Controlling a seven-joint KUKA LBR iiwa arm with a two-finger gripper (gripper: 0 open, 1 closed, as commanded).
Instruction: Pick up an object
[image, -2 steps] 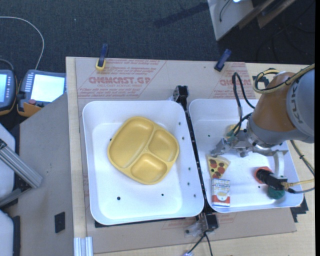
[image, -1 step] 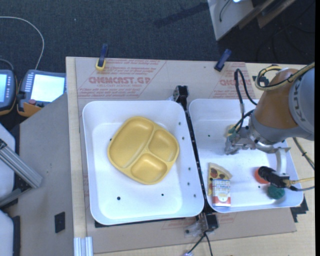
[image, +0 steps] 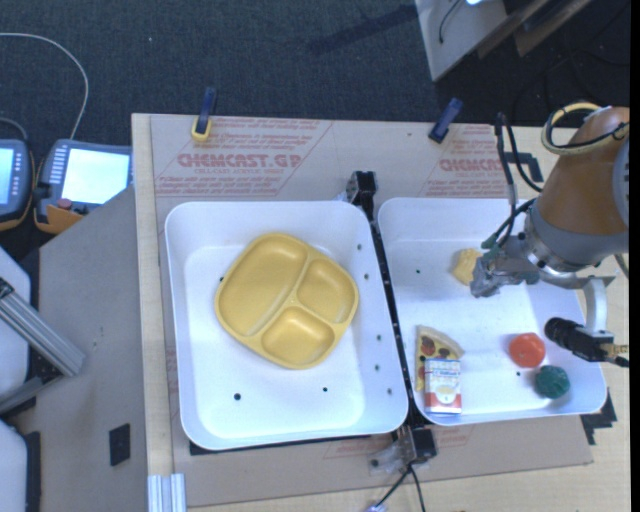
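Observation:
My gripper hangs low over the back part of the right bin, just to the right of a small pale yellow object and close against it. From this angle I cannot tell whether it touches that object. Nearer the front of the same bin lie a toy pizza slice, a small red and white carton, a red ball-like piece and a dark green round piece.
A yellow divided plate lies in the left bin. The grey arm with its orange band covers the right bin's far right corner. A black part juts over that bin's right edge. A black clamp sits between the bins at the back.

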